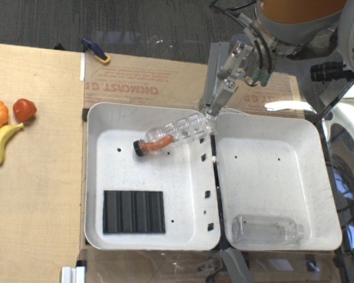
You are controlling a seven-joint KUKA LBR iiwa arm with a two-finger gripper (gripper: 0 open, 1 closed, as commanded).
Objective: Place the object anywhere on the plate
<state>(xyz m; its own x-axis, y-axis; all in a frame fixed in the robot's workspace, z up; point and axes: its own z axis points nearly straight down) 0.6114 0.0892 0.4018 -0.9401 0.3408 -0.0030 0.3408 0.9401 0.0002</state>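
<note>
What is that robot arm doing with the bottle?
The arm's gripper is at the back rim of the left bin, right by the end of a clear bottle with an orange thing inside. The bottle lies tilted in that bin, near a black ridged plate. It isn't on the plate yet. Another clear bottle lies in the right bin.

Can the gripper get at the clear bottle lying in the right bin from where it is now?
Probably yes. The clear bottle lies alone near the front wall of the right bin, with nothing over it. The gripper sits at the bins' back edge by another clear bottle, so it would need to swing forward.
</note>
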